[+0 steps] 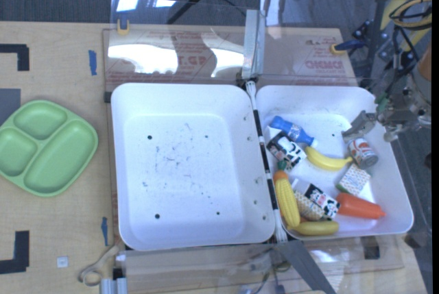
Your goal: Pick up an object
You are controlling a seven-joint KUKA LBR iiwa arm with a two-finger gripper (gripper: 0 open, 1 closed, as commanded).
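Observation:
My gripper (374,131) hangs over the right edge of the right bin (322,99), open, with nothing between its fingers. Just below it a small can (363,153) lies on its side. Around the can are a yellow banana (325,160), a checkered box (354,180) and an orange carrot (359,207). Further left lie a blue packet (291,131), a black-and-white cow-patterned item (286,151), a corn cob (286,200), a second cow-patterned item (319,200) and another yellow piece (315,228) at the front wall.
The left bin (123,149) stands beside the right one, with a divider ridge (264,155) between them. A green compartment plate (45,146) lies on the bench at far left. Clear panels (178,39) stand behind the bins. Cables and stands (401,18) crowd the back right.

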